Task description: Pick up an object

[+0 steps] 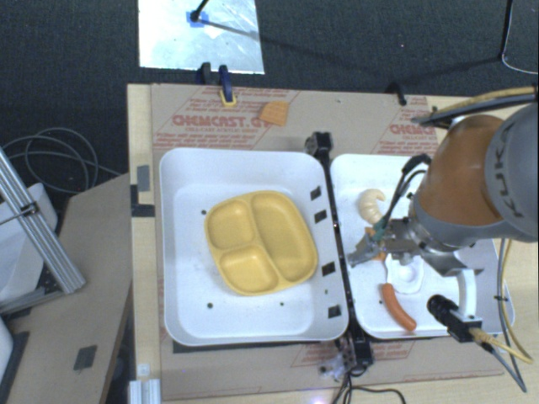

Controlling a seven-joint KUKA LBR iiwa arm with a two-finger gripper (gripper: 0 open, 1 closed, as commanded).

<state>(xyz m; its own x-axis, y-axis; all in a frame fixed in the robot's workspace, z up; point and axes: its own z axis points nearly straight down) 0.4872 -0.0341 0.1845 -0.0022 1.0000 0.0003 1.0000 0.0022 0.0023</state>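
Observation:
In the right bin (354, 305) lie a cream rounded object (370, 202) near the back left and an orange-red sausage-shaped piece (397, 306) near the front. A small white object (406, 277) sits just above the sausage, partly under the arm. My gripper (372, 247) hangs low over the bin's left-middle, between the cream object and the sausage, close to the dividing wall. The grey and orange wrist (459, 183) hides the right half of this bin.
The left bin (181, 225) holds a yellow three-compartment plate (259, 241) at its middle. A black clip strip (327, 225) runs along the wall between the bins. A small tan square (274, 113) lies on the cardboard behind the bins.

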